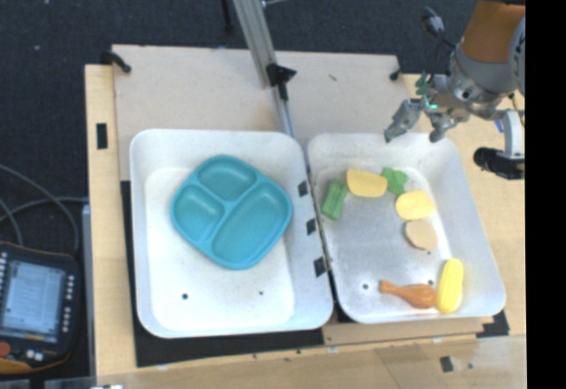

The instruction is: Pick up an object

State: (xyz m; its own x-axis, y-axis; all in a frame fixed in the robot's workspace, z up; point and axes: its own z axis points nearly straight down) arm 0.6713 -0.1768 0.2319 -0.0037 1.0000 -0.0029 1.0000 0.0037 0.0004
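Camera view: 7 toy foods (366, 183) right bin (473, 193); 1 tray (232, 211) left.

Two shallow white bins are seen side by side on a bench from above: the left bin (159, 308) holds a blue divided plate (232, 211), set toward its 12 o'clock side. In the right bin (473, 202), a green block (334, 199), a yellow piece (366, 183), a small green piece (394, 177), a yellow lemon-like piece (414, 204) and a tan piece (422, 236) are spread from 9 to 3 o'clock, with an orange drumstick-shaped piece (409, 293) and a yellow corn-like piece (450, 285) at about 5 o'clock. The gripper (416, 129) is held with fingers spread, empty, above the right bin's 12 o'clock rim.
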